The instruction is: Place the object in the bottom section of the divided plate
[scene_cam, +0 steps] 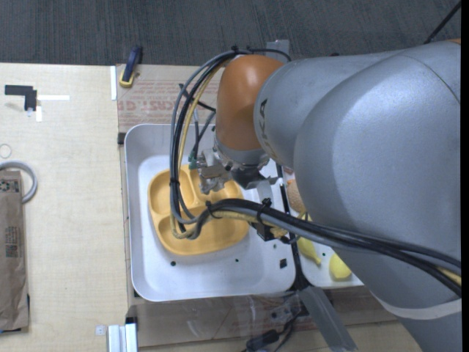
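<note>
Yellow-orange divided plastic plate [165, 196] lies in the left-hand shallow white bin [146, 270], toward that bin's left and middle, with its dividing ridges partly visible. Grey arm with the orange band [245, 105] reaches in from the right and covers much of both bins. Claw [211, 176] sits low over the plate's upper right part, behind a bundle of black and yellow cables [183, 160]; whether it is apart or together cannot be told, and no object can be seen in it. Small yellow objects [338, 268] lie in the right-hand bin [322, 279], just beside the arm's edge. Light wooden surface [66, 196] extends to the left.
</note>
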